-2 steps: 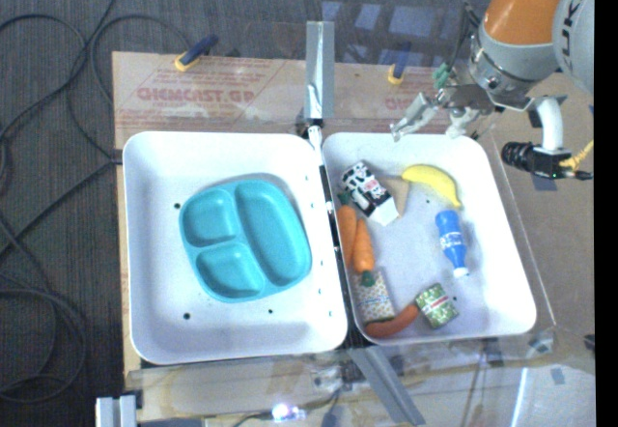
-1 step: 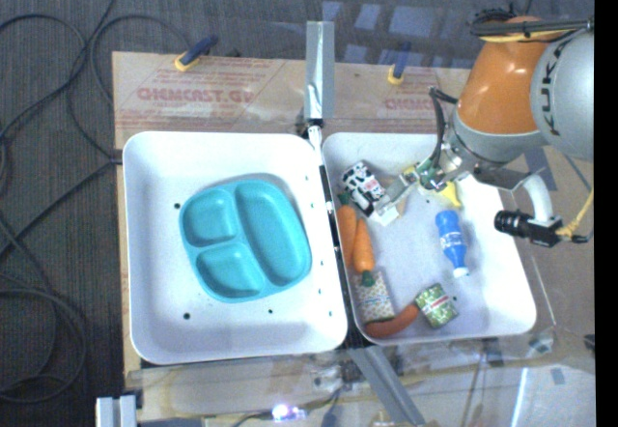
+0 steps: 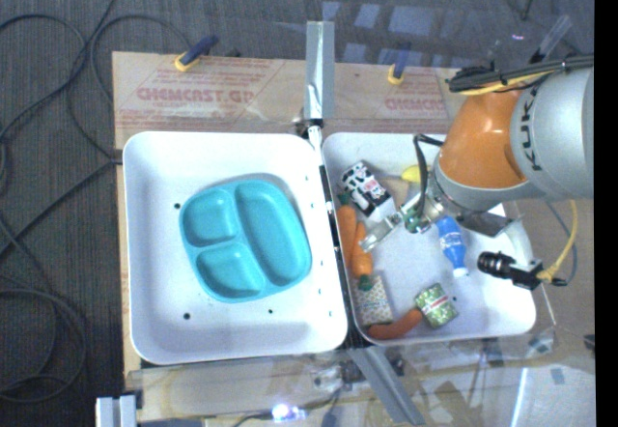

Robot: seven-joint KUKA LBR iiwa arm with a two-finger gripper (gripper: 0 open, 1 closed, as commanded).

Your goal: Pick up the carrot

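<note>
The carrot (image 3: 355,249) is orange and lies lengthwise along the left wall of the right bin (image 3: 502,324), with its thin end toward the front. My gripper (image 3: 379,230) reaches in from the right and sits low, right beside the carrot's upper half, touching or nearly touching it. The grey and orange arm (image 3: 483,159) covers the bin's back right part. Nothing is visibly lifted.
A black-and-white cow-patterned pack (image 3: 364,185) lies just behind the gripper. A blue-white bottle (image 3: 451,246), a green can (image 3: 436,305), a reddish sausage (image 3: 394,326) and a speckled sponge (image 3: 373,298) lie in the same bin. The left bin (image 3: 154,319) holds a blue divided plate (image 3: 246,238).
</note>
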